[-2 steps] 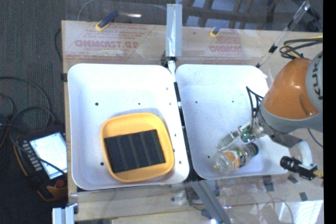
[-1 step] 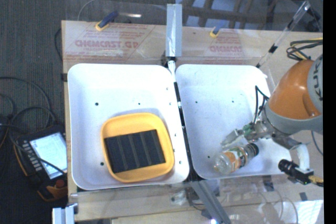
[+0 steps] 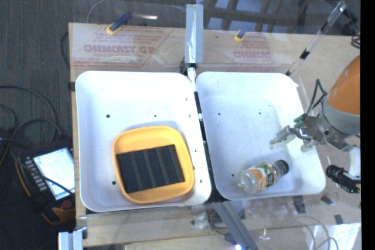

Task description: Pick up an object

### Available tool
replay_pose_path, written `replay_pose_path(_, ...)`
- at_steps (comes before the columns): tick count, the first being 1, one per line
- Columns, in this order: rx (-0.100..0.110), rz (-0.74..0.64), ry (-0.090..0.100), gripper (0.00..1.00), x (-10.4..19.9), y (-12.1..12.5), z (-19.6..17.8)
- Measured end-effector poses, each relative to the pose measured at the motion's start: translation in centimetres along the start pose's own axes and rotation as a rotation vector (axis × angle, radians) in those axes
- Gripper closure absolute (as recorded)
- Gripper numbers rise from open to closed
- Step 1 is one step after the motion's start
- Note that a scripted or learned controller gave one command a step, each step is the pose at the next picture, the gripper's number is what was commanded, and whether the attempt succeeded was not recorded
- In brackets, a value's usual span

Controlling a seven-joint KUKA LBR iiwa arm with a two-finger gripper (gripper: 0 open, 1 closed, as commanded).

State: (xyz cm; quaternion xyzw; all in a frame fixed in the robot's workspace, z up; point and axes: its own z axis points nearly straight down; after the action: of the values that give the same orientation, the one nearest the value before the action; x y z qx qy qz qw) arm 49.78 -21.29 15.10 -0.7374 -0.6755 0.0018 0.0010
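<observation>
Leftmost, the left bin [image 3: 94, 96] holds a yellow tray [image 3: 153, 164] with a dark ribbed panel across its middle, sitting in the near half, toward the divider. Next comes the right bin [image 3: 246, 96], and in its near part lies a clear plastic bottle [image 3: 262, 176] on its side. Its long axis runs from lower left to upper right, with the dark cap [image 3: 282, 166] at the upper right end and the base toward the bin's near wall. Up and to the right of the cap, the gripper [image 3: 291, 134] hangs over the bin's right side, its thin fingers [image 3: 280, 137] spread apart with nothing between them. They point leftward and stand near the bottle but clear of it. Farther right is the grey arm [image 3: 343, 126] with its orange band
</observation>
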Motion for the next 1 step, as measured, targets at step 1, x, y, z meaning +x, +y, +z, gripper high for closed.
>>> replay_pose_path(1, -0.016, 0.203, 0.002, 0.0, 2.0, 4.06, 5.94)
